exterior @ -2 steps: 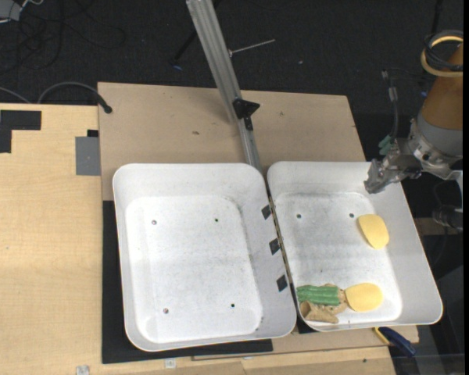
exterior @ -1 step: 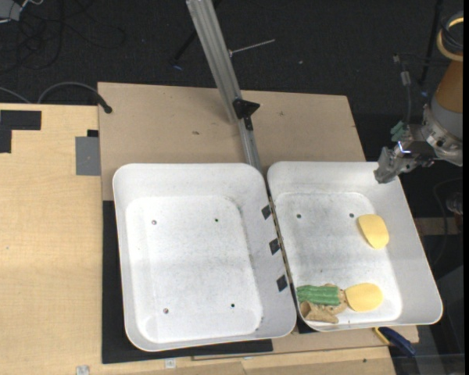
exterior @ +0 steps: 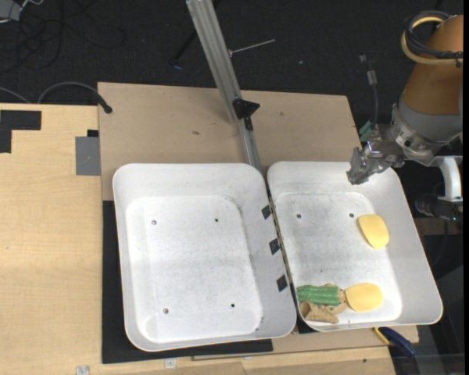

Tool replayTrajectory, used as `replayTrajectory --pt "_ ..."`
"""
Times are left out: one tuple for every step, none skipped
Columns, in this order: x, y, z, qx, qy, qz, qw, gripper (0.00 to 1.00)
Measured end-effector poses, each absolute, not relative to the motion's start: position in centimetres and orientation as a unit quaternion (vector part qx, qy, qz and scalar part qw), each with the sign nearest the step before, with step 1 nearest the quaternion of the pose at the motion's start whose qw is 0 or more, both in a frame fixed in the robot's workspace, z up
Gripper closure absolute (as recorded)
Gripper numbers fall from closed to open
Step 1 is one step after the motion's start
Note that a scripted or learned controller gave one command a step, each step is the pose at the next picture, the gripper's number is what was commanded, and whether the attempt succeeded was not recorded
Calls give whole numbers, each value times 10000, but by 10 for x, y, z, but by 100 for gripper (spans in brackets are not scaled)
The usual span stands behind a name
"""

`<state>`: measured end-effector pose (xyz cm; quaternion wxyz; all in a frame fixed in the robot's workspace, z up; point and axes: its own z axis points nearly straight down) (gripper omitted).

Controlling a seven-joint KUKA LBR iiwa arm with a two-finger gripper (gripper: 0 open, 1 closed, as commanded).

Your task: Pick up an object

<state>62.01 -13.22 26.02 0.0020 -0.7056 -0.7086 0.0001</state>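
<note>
In the right bin [exterior: 328, 186] lie a yellow rounded piece [exterior: 373, 230] near the right wall, a second yellow piece [exterior: 363, 296] at the front, a green bumpy object [exterior: 319, 294] beside it, and a tan object [exterior: 322, 312] at the front rim. My gripper [exterior: 361, 168] hangs over the bin's far right corner, above and behind the upper yellow piece, apart from every object. Nothing shows between its fingers.
The left bin [exterior: 187, 256] stands beside the right one, joined by black clips [exterior: 273, 244]. A slanted aluminium rail [exterior: 223, 73] rises behind the bins. The grey and orange arm [exterior: 430, 92] reaches in from the right. Light wooden bench surface [exterior: 39, 233] lies left.
</note>
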Motion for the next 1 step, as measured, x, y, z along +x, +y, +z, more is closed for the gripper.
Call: replayTrajectory --pt "609 -87 246 -7062 -7080 8 25 100"
